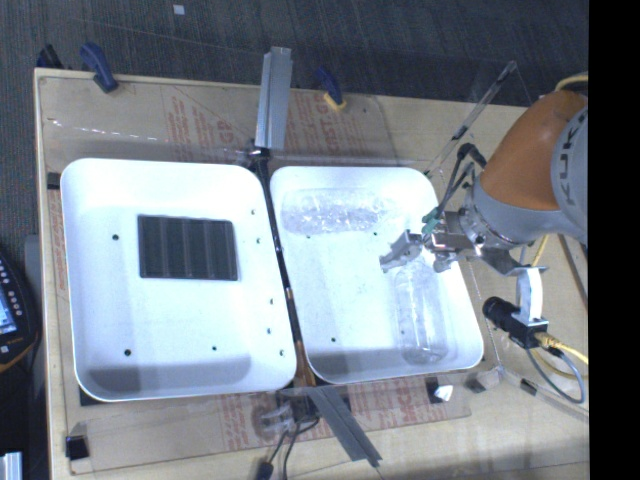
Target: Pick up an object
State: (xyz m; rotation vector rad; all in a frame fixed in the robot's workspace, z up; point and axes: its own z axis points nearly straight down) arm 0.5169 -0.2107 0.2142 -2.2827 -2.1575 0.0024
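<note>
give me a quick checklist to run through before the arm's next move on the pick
1. Target in view: ok, a clear plastic bottle lies in the right bin, and a second clear bottle lies near that bin's far wall.
2. Pincer over the right bin: ok, just above the near bottle's top end.
3. Object between its fingers: cannot tell.
4. Left bin: holds a dark ribbed block, away from the arm.
5. Cables near the wrist: cannot tell if they have slack.
</note>
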